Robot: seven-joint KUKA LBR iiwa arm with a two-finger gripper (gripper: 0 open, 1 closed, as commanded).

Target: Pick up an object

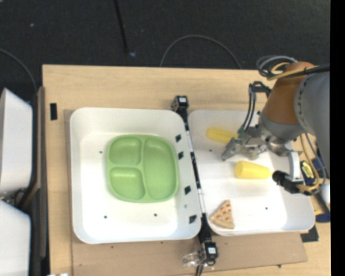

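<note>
A: Status?
B: Nothing lifted yet — gripper [233,150] low in right bin [259,226], between two yellow pcs [220,134] [252,170]. Pizza slice [223,214] sits near-left corner.
A: Jaws?
B: Can't tell open or closed — too small. Grasp and lift still to do, I'd judge.
</note>
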